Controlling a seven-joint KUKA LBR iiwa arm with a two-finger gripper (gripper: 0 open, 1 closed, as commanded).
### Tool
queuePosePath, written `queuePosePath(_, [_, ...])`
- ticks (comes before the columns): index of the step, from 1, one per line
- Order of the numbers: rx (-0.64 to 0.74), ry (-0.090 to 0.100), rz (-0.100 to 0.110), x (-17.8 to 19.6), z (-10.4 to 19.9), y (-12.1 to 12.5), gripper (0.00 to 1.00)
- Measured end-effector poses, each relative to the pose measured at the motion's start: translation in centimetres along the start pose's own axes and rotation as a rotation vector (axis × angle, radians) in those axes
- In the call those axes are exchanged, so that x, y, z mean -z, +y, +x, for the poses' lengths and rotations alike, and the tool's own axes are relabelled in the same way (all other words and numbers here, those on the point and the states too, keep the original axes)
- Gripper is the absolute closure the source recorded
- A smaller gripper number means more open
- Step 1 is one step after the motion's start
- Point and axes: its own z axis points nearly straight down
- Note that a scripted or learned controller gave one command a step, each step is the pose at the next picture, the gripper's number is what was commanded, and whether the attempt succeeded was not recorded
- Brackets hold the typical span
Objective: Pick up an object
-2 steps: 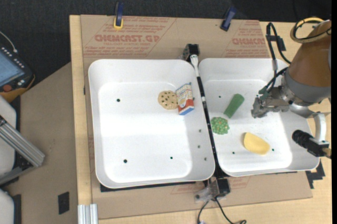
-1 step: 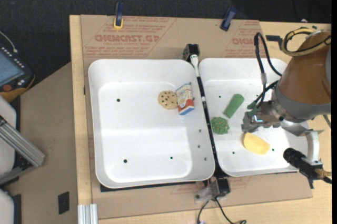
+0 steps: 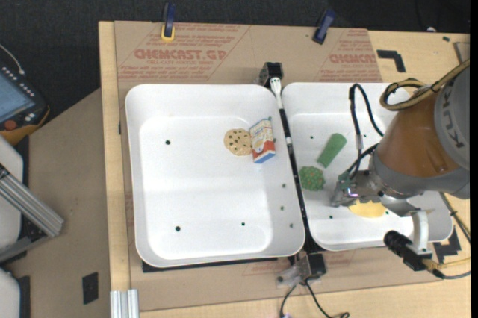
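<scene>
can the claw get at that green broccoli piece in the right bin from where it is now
Probably yes. The claw sits low in the right bin, just beside the broccoli piece, with bare bin floor between them. The green block lies farther back, out of the way.

Bright, even overhead light; the white bins (image 3: 209, 234) glare slightly, shadows are soft, and focus is sharp throughout.

Robotics lab: clamped bench (image 3: 224, 48), cabled robot arm (image 3: 418, 145).

My bench (image 3: 224, 40) is brown board with red print. Two blue clamps (image 3: 169, 22) grip its far edge, and a grey rail (image 3: 30, 204) lies off left.
</scene>
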Motion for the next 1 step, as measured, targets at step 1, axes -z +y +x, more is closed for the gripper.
queuePosePath(1, [0.011, 0.000, -0.020, 15.19, 4.42, 5.96, 1.00])
